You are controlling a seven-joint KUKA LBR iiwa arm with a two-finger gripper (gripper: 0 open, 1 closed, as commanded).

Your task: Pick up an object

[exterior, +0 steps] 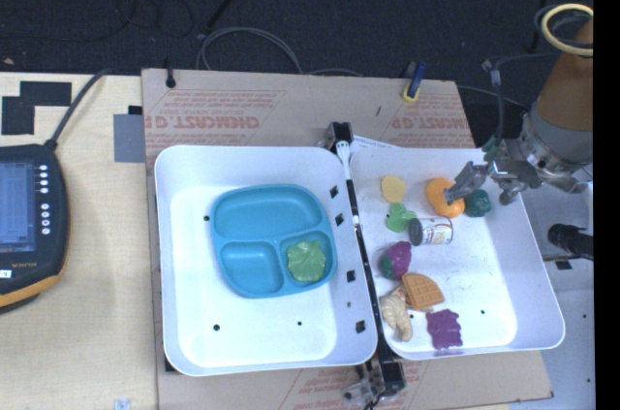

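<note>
The arm enters from the right edge of the counter (97, 108). Its tool (472, 188) hangs over the far right part of the right bin (528, 301). The two fingers stand apart, with an orange round object (443, 197) just beside the nearer one and a dark green object (477, 203) just under the other. Nothing sits between the fingers, so the tool is open and grips nothing.

The orange round object is smooth and bright and resembles a small toy fruit. It lies in the far half of the right bin. A small jar (432, 232) with a dark cap lies on its side just toward the near edge from it.

Other contents of the right bin:
- a pale yellow piece (392, 188) near the far left corner
- a green piece (398, 220) next to it
- a purple grape-like cluster (395, 259) by the left wall
- a tan waffle-patterned piece (422, 291) near the middle
- a beige lumpy piece (395, 313) and a purple piece (445, 328) along the near edge

The left bin (184, 321) holds a blue divided plate (254, 214) with three compartments. A light green leafy item (307, 260) lies in the small compartment at its near right.

A handheld control pendant (29, 214) rests at the left edge of the counter.
</note>
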